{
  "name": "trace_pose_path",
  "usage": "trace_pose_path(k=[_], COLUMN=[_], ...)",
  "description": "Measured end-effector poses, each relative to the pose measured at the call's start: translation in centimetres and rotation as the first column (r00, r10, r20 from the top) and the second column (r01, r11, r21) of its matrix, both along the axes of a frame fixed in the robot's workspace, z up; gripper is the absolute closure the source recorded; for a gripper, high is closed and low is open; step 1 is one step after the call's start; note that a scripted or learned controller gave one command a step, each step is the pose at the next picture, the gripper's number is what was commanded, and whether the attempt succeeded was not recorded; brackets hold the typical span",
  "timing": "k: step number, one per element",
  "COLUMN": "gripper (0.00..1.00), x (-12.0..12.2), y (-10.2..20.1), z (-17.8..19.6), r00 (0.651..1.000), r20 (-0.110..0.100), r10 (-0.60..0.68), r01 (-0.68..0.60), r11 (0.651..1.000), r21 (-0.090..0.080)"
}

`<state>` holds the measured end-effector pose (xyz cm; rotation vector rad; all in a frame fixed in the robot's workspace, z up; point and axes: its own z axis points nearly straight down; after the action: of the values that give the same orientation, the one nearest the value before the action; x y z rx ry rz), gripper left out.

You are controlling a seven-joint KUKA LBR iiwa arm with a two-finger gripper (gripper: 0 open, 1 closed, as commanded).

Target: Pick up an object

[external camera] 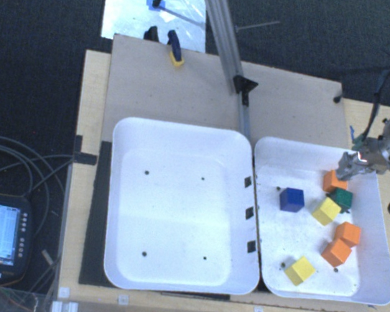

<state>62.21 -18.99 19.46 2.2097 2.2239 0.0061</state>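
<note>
over the right bin (368, 286) you see the pincer (346, 167) low at the far right corner, right above an orange block (333, 182), but you cannot tell how it is set. beside that block lie a green block (343, 198), a yellow block (327, 211) and a blue block (291, 199); nearer you sit two more orange blocks (342, 243) and another yellow one (301, 270).

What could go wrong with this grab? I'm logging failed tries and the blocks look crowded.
1. The gripper sits over an orange block that touches a green block and a yellow block, so it may nudge or pinch neighbours.
2. That orange block lies near the right bin's far wall, risking contact.
</note>
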Motion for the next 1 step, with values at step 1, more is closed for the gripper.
trace_pose_path(k=[1], gripper=[1.0], x=[0.18], y=[-0.04], z=[5.24], r00=[1.0], r20=[0.001], r10=[-0.001], r01=[0.001], r11=[1.0], r21=[-0.001])
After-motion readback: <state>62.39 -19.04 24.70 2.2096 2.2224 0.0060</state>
